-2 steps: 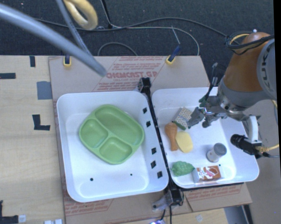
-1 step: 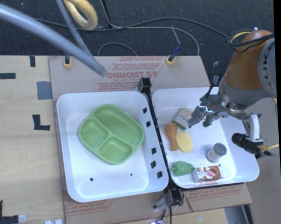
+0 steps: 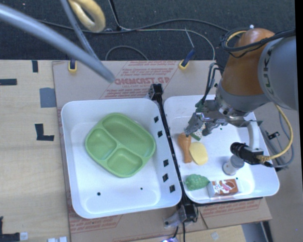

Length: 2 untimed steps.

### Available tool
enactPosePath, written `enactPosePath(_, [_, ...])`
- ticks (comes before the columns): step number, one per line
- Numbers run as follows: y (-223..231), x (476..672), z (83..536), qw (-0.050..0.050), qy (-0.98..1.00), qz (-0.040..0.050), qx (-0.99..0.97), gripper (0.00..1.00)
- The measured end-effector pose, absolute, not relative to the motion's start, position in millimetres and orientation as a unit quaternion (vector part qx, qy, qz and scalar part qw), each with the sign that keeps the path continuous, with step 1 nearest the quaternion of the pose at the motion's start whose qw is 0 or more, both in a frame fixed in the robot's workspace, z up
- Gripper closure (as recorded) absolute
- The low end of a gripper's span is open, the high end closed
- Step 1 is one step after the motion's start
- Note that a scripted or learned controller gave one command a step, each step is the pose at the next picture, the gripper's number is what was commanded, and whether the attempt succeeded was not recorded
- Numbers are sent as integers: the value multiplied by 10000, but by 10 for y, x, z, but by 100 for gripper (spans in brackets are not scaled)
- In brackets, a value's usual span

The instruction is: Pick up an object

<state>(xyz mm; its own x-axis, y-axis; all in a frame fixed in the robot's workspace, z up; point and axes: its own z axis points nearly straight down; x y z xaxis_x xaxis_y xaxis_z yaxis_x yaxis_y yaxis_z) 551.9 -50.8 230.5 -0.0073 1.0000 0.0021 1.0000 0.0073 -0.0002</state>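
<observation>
**Operator:** I have the gripper over the right bin, just right of frame centre. Its fingers look spread, and I see nothing pinched between them.

**Colleague:** What are you going for?

**Operator:** The orange carrot is nearest, directly below the fingertips in the picture, lying along the bin's left wall. A pale yellow piece touches it on the right. Lower down sit a green leafy item and a small red-and-white packet.

**Colleague:** Crowded, then.

**Operator:** That's my worry. I judge the best approach is to close across the carrot's narrow width, near its upper end where it's free of the yellow piece, so one finger doesn't land on the neighbour. The divider between the bins is close, so I'd keep the left finger clear of it.

**Colleague:** And the green tray?

**Operator:** It's in the left bin, well apart. I'm leaving it alone.
</observation>
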Motion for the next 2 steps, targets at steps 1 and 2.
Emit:
enactPosePath(1, [92,5389,2257,16,-7096,5,-7046,100])
enactPosePath(2, [717,5398,2191,15,-7098,7,-7044,100])
